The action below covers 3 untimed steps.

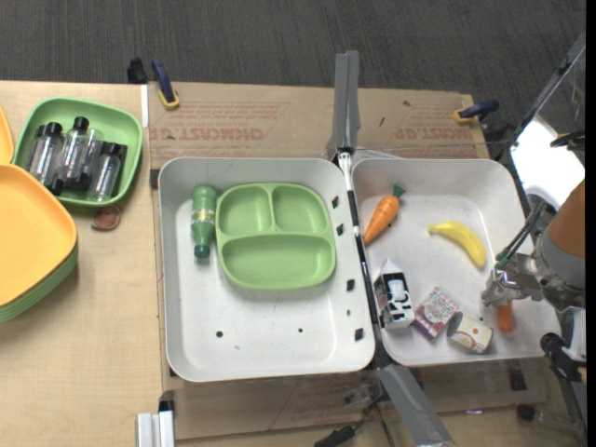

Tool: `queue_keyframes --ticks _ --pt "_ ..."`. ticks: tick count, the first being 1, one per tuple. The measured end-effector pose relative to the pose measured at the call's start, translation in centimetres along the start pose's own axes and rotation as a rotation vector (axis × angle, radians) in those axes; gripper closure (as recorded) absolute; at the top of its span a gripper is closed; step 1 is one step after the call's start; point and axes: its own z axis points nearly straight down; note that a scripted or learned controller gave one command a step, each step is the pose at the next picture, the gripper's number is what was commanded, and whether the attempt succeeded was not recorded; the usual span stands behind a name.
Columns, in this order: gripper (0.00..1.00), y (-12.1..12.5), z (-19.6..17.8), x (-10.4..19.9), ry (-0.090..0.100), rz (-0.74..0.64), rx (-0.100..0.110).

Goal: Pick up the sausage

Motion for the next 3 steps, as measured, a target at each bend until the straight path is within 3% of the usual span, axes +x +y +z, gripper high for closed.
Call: queue_keyframes --ticks 1,2,3 --pt "1.00 0.0 -0.8 -0.1 -0.001 0.001 0.001" --pt "1.00 -1.2 -2.5 5.4 0.001 0.095 0.003" --pt "1.00 -0.1 0.1 0.4 0.000 0.072 0.002"
